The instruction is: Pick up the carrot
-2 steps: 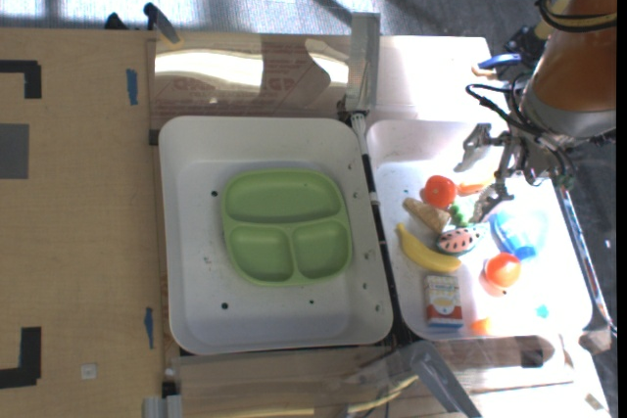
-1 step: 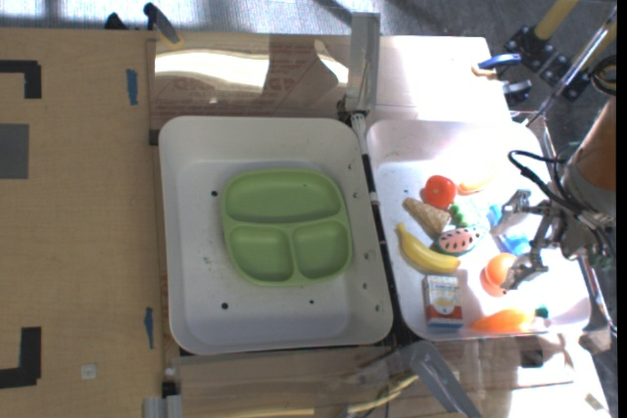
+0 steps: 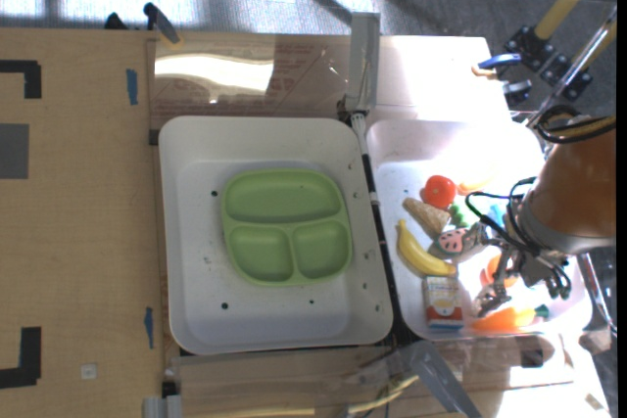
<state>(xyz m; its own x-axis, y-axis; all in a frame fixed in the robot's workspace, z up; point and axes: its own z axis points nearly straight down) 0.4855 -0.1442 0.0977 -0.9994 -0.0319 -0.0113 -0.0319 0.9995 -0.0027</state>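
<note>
Hovering: tool (image 3: 498, 281) just above carrot (image 3: 509, 318) | carrot at right bin (image 3: 392, 173) near edge

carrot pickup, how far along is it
Done: the arm has reached into the right bin, and the gripper is low over the carrot near the bin's front edge. In hand: closing in on the carrot, which lies on the bin floor beside the small carton; no grasp is visible. Left: gripping and lifting it.
</note>
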